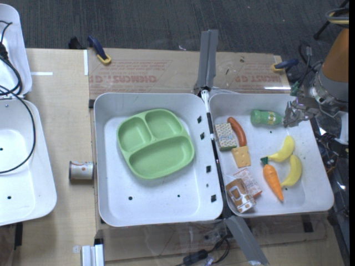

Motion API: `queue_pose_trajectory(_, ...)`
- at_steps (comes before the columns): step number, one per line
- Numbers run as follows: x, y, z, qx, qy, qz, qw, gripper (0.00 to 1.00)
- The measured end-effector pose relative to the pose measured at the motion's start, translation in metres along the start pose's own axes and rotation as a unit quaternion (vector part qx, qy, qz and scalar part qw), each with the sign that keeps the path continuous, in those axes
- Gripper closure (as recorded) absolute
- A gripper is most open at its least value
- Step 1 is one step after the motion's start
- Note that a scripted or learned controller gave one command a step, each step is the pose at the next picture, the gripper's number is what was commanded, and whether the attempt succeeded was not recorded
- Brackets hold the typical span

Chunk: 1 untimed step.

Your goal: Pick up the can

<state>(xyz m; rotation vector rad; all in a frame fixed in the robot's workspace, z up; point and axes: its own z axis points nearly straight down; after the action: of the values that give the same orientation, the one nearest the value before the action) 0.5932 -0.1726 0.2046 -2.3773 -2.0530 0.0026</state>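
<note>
Can (81,170) lies on its side on the bare wooden desk (61,93) at frame left-centre, just outside the left rim of the left bin (105,204) — a short metal cylinder, its round end toward the bin wall. Open desk above and below it; a white tub (25,198) sits near on its left.

Left bin: smooth white plastic, rounded corners, holds 1 pale green 3-compartment plate (156,143) near centre, with free floor all round it.

Right bin (321,195): crowded. Green bottle (265,117) on its side at the top, sausage (237,131), sponge block (224,136), cracker (241,157), carrot (273,182), 2 bananas (288,159), snack packet (242,192).

Claw (295,115) at the right bin's upper right edge, just right of the bottle — nothing between its fingers; spread or pressed together, cannot tell. Well apart from the can.
</note>
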Motion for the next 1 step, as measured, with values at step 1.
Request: queue_pose_trajectory(1,-0.0001,0.0,0.0,0.0,0.0,0.0,1.0,0.0)
